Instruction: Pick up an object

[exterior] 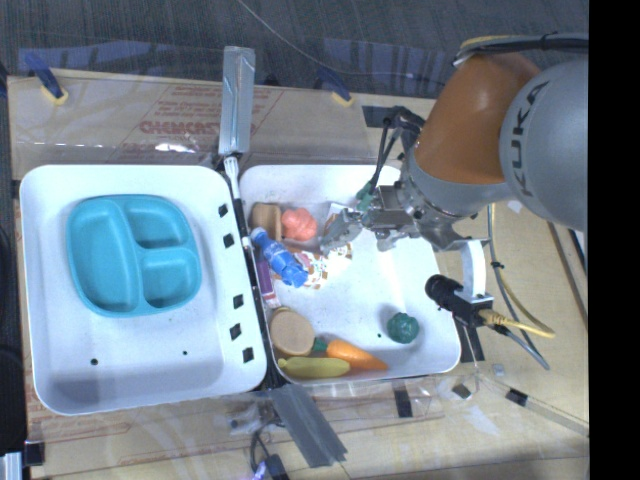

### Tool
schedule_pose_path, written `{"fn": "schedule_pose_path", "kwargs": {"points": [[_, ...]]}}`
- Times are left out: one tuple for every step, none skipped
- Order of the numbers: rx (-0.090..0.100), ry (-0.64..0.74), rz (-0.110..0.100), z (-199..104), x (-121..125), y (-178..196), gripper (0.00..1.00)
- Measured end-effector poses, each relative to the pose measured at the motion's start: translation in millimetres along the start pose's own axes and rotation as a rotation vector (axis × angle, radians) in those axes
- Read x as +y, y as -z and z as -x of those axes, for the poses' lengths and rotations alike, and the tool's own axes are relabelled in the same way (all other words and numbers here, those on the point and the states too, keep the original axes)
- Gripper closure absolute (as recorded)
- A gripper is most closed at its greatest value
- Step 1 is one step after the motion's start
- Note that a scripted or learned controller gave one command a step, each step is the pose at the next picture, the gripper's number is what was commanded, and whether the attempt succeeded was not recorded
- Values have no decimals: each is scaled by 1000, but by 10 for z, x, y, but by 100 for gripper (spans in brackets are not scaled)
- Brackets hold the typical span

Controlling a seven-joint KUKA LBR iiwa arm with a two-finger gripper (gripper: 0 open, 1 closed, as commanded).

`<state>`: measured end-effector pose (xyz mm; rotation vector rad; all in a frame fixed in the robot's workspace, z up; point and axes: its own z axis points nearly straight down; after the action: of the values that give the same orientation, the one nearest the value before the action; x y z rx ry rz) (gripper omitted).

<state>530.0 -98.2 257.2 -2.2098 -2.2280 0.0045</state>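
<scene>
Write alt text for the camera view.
A grey and orange arm's gripper hovers over the right bin, near a pink ball and a blue bottle. A carrot and green ball lie nearer the front; the left bin holds a blue divided tray.

Bright, even light; gripper perhaps slightly blurred
</scene>
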Motion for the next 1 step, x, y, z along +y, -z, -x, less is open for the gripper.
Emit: {"fn": "schedule_pose_path", "kwargs": {"points": [[1,194,-3,-38,214,-816,0]]}}
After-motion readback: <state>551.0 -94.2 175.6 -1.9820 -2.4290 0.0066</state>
